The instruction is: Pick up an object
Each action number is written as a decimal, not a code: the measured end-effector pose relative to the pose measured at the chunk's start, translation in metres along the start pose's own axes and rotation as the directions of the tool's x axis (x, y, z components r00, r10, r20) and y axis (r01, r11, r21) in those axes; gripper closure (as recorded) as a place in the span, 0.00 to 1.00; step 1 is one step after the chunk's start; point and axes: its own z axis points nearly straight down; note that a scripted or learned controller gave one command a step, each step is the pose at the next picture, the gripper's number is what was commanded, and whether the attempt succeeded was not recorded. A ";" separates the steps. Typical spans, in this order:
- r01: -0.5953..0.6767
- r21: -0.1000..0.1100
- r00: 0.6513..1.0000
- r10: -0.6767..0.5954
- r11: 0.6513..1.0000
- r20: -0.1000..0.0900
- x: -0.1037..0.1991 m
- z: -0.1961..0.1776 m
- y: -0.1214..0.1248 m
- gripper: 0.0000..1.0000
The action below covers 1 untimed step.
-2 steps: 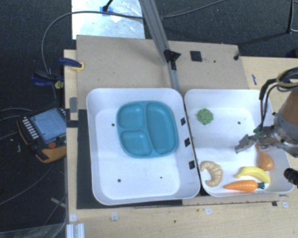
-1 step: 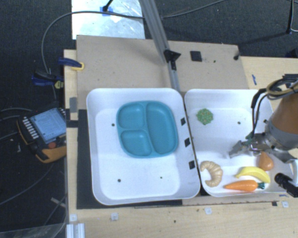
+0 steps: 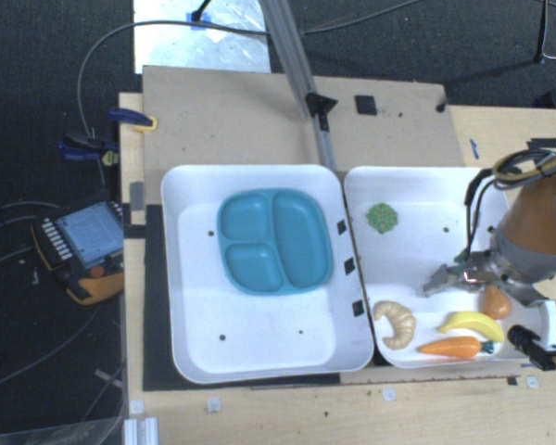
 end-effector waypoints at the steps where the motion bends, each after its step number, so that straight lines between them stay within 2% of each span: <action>1: 0.000 -0.009 1.000 0.000 1.000 0.003 0.000 -0.013 0.003 1.00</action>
